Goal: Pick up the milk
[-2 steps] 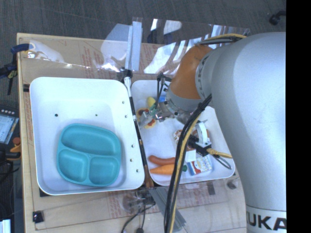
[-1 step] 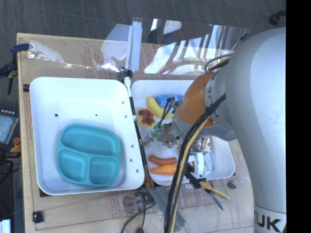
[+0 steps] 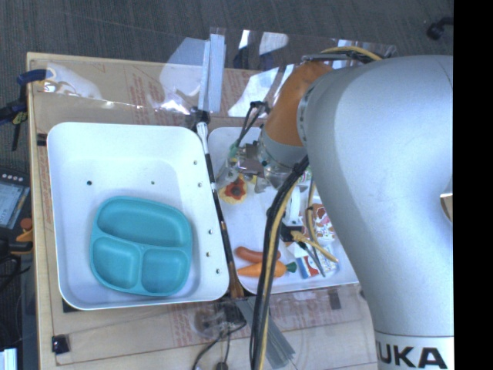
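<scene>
well, the gripper sits low at the right bin's eleven o'clock corner; its grip i cannot tell. the milk is hidden, so it may grab the carrot instead.

The milk, white and largely hidden, lies in the right bin.

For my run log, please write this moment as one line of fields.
arm: over right bin | gripper: low at bin's far left | milk: not identified | near gripper: red-yellow item | left bin: teal divided plate
</scene>
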Controlling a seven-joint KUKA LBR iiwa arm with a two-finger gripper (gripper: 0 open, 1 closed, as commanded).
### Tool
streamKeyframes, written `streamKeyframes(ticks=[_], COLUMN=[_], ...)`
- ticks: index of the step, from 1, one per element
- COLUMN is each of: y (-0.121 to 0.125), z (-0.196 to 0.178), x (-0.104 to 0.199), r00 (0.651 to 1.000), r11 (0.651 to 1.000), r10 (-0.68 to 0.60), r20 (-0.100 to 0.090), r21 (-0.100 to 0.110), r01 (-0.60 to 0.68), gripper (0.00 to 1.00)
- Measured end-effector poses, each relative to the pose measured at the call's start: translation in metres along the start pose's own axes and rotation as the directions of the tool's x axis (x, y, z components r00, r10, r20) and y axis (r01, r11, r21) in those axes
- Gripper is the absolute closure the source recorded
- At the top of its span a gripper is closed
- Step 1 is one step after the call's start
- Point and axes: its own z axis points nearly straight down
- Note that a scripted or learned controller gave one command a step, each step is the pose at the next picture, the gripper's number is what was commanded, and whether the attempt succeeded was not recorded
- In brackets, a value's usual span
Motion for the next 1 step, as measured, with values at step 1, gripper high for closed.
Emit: streamKeyframes(ticks=[1], y=[-0.0082], z=[0.0009], x=[0.0097], r00=[0.910], r11=[0.910], r10=[0.414], r20=[-0.001], r21=[0.005], r01=[-0.414], gripper=[0.00])
